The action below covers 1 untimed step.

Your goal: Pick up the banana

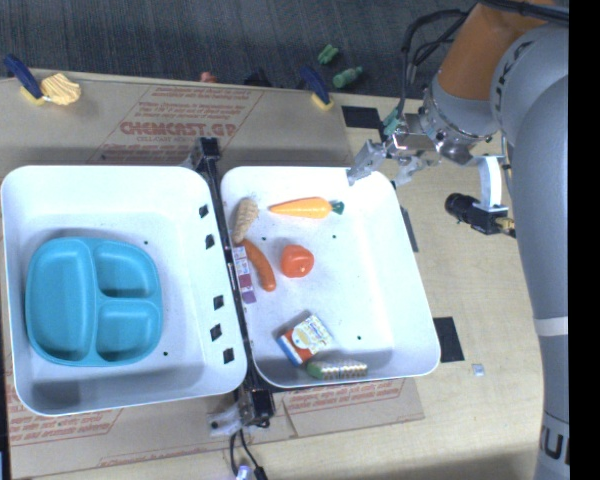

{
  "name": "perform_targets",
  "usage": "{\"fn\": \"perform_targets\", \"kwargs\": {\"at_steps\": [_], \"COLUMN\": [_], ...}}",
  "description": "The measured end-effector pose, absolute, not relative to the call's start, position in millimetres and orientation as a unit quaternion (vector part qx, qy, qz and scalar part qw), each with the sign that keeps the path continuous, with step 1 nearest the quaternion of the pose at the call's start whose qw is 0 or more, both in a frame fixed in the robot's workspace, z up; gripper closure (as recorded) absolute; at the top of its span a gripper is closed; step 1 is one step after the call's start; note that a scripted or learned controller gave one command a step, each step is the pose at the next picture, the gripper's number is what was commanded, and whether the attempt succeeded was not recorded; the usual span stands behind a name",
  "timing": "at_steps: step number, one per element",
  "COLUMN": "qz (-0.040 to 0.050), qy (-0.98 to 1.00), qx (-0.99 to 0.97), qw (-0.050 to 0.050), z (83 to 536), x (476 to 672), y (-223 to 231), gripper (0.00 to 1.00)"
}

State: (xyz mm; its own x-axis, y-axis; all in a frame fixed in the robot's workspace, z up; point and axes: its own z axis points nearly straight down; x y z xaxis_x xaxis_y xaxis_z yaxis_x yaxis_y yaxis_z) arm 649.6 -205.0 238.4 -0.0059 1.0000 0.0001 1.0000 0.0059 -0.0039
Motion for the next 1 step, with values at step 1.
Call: {"fn": "perform_targets", "kwargs": {"at_steps": [1], "qz": [0.0008], "qy": [-0.753], "qx": [-0.658], "qw": [0.000], "z": [91.3], "x": [636.2], "y": [-140.3], "gripper": [0.00]}}
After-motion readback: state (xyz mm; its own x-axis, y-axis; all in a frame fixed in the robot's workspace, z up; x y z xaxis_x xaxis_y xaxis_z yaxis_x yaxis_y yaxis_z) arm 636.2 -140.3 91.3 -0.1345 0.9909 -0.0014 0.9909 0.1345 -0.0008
